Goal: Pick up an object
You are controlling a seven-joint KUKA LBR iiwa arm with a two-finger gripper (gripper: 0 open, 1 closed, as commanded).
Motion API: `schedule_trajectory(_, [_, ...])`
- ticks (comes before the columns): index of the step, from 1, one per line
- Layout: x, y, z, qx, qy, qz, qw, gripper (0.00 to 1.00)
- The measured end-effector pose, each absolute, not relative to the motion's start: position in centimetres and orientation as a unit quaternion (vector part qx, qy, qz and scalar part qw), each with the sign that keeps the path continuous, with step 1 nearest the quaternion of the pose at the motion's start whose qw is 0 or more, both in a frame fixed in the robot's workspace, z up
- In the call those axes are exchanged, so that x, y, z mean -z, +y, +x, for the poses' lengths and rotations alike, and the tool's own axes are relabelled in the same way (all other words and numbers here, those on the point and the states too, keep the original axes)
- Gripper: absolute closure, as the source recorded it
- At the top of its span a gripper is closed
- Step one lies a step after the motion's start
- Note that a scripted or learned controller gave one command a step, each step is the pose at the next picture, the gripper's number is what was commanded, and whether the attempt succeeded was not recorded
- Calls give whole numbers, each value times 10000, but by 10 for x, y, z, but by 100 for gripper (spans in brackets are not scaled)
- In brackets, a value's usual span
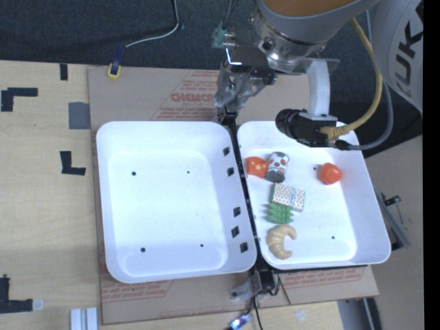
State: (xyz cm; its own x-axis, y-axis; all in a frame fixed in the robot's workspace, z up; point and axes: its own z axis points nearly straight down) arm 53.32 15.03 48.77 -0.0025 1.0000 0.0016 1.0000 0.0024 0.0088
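Gripper (230, 105): hangs over the far end of the seam between the two bins; cannot tell whether its fingers are apart or together, nothing seen between them. Right bin (357, 249), below and to the right: small spotted can (278, 166) touching an orange-red piece (256, 166); past these a checkered packet (288, 196), green toy (279, 214), croissant (281, 240). Red ball (330, 174) sits apart, further right. Left bin (120, 253) lies below-left
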Motion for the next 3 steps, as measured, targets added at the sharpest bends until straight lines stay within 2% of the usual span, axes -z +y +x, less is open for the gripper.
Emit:
schedule_trajectory(1, [-460, 207, 485, 21, 7101, 7040, -19, 100])
schedule_trajectory(2, [-337, 227, 482, 68, 7081, 7061, -25, 100])
schedule_trajectory(3, [-347, 234, 529, 1, 7077, 7065, 3, 100])
